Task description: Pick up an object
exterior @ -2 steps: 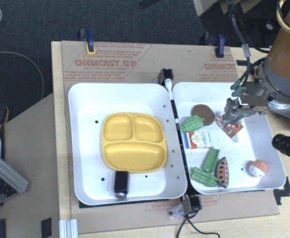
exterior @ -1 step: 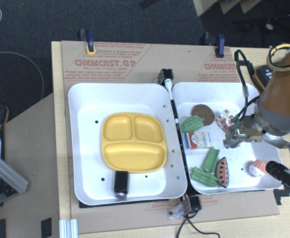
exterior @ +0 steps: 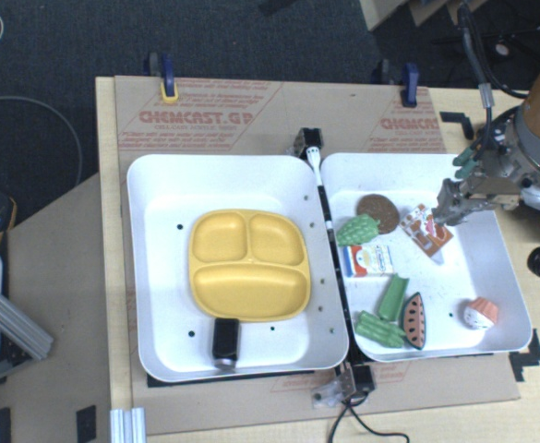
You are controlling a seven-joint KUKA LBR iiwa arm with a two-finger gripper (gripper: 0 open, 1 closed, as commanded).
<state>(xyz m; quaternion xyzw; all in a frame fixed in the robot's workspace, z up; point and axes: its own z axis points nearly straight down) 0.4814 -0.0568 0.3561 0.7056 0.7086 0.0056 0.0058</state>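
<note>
The left bin [exterior: 150, 247] holds a glossy yellow plate [exterior: 248, 263] with 3 compartments and a small black block [exterior: 225, 339] just below it. The right bin [exterior: 510, 275] holds a brown disc [exterior: 380, 210], a leafy green toy [exterior: 355, 231], a white carton [exterior: 366, 261], 2 green pieces [exterior: 385, 314], a watermelon slice [exterior: 414, 320], an orange-and-white toy [exterior: 479, 314] and a red-and-white packet [exterior: 426, 232]. The gripper [exterior: 451, 206] sits at that packet's upper edge; whether it is open or closed cannot be told

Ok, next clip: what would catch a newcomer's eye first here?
The yellow three-compartment plastic plate in the left white bin, with a small black block just below it. Then the right white bin scattered with small toys, where the grey arm's gripper hangs over a red-and-white packet.
</note>
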